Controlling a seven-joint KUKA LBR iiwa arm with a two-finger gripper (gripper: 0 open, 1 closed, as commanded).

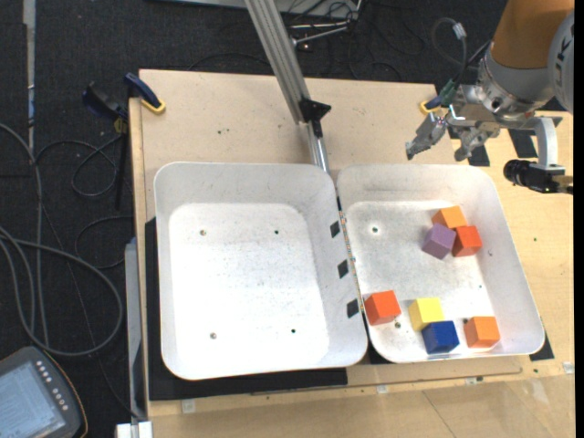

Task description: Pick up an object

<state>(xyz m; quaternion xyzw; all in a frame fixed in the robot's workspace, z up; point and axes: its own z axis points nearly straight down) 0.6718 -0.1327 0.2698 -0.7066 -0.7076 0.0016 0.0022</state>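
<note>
Two white bins side by side on the bench; the left bin (242, 272) bare, the right bin (511, 272) holds all the blocks. Arm reaches in from the right, gripper (449, 144) hovering above the right bin's far rim, fingers spread apart, nothing between them. Likely target cluster mid-bin: purple cube (439, 241) touching a red-orange cube (467, 239) and an orange cube (449, 216). Near edge: orange cube (382, 306), yellow cube (424, 312), blue cube (441, 337), another orange cube (482, 331). Blocks look small, rigid, light, flat-faced; pinch across opposite faces. Lone near-left orange looks easiest.
</note>
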